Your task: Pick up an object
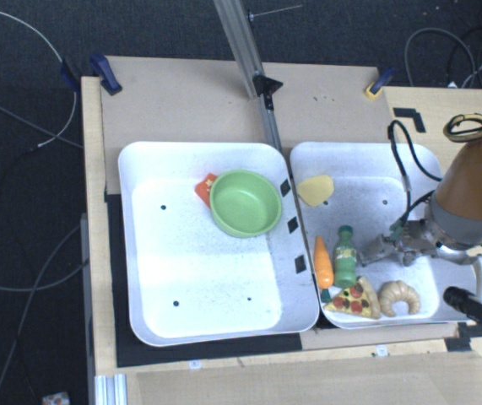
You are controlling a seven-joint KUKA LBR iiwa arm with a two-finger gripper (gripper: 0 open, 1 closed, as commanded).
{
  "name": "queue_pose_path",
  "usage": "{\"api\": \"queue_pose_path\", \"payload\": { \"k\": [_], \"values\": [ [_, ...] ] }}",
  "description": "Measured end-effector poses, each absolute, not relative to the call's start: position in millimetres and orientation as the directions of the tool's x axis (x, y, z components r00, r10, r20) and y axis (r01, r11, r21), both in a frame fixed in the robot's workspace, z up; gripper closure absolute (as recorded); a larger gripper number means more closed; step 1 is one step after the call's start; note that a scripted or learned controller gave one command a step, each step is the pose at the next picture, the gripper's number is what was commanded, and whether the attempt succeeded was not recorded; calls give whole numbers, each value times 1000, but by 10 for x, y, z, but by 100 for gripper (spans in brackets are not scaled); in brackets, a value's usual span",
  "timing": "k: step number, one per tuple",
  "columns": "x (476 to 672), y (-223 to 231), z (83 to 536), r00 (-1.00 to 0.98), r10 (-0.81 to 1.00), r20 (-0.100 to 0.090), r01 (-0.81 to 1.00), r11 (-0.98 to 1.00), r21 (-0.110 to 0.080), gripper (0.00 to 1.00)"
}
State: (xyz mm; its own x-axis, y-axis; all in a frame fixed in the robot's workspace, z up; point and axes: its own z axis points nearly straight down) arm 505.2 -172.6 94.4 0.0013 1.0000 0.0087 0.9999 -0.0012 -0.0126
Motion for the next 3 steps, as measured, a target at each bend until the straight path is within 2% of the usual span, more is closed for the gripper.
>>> {"api": "queue_pose_path", "payload": {
  "k": [1,2,3],
  "values": [
    [5066,-1722,1070,0,1000,9,1000,0,-8,100],
    [5000,-1681,1675,-1,1000,0,1000,1,7,100],
    [5087,-1665,2154,-2,1000,1,1000,2,5,100]
  ]
}}
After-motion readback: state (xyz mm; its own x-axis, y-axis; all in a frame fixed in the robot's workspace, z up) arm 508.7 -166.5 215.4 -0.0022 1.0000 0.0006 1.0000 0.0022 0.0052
